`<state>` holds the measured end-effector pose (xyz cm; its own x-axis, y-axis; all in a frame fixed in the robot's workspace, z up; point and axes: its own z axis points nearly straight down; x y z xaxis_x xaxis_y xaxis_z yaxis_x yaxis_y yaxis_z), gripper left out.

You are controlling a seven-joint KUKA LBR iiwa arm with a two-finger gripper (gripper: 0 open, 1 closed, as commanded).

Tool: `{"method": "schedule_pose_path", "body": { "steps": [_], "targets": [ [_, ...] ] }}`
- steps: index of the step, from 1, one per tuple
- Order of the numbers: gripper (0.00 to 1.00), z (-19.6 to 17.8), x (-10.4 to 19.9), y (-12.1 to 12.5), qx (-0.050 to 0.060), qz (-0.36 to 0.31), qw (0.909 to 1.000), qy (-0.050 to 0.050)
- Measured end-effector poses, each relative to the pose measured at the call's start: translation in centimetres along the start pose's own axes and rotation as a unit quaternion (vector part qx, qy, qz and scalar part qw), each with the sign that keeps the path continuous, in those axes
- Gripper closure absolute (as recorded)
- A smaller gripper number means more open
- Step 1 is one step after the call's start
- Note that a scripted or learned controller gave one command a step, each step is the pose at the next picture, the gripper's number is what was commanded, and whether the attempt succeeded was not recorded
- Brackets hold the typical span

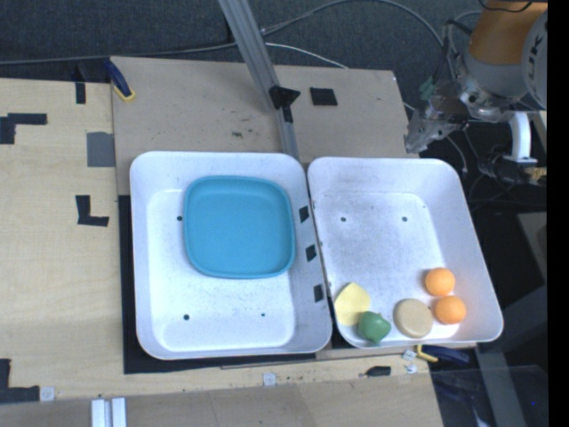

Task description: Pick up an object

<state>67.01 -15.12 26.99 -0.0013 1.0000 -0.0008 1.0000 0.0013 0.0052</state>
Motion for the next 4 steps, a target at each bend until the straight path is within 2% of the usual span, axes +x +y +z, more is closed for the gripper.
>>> {"method": "schedule_pose_path", "body": {
  "steps": [1, 2, 3, 4],
  "targets": [
    [1.00, -0.5, 4.7, -2.8, 0.002, -0.001, 1.0000, 0.001],
    [1.00, 1.3, 9.4, -5.2, 0.004, -0.001, 1.0000, 0.001],
    [1.00, 2.1, 13.3, -8.9, 0.003, -0.001, 1.0000, 0.001],
    [1.00, 1.8, 18.4, -11.1, 0.003, -0.002, 1.0000, 0.001]
  ]
}}
